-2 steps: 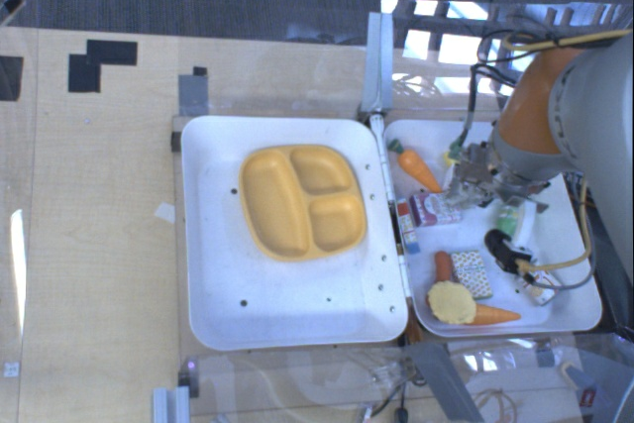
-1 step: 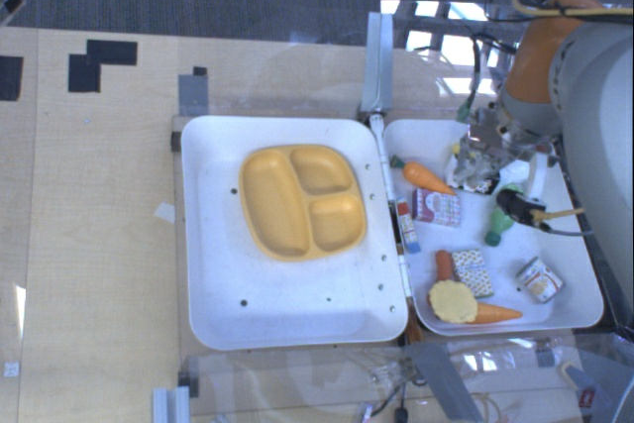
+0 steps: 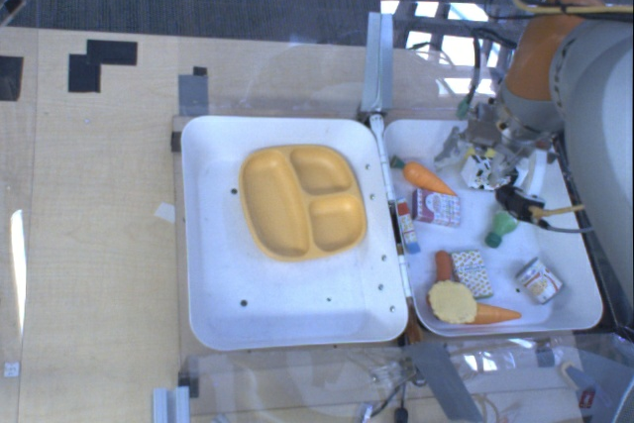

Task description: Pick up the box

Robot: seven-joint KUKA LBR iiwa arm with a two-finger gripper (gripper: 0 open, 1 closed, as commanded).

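Observation:
The box [image 3: 437, 207] is a small red and white carton. It lies flat in the right bin [image 3: 584, 312], just below an orange carrot [image 3: 428, 177]. My gripper [image 3: 487, 161] hangs over the upper middle of the same bin, up and to the right of the box and apart from it. Beneath the wrist sits a black and white shape [image 3: 479, 173], and I cannot tell whether it is a toy or part of the gripper. Nothing from the bin is seen lifted.
The left bin [image 3: 213, 302] holds a yellow divided plate [image 3: 300, 199]. Around the box lie a marker [image 3: 406, 225], a green piece [image 3: 500, 227], a patterned packet [image 3: 472, 272], a round yellow cookie [image 3: 452, 302], a second carrot [image 3: 495, 315] and a small can [image 3: 539, 281]. Cables trail by the wrist.

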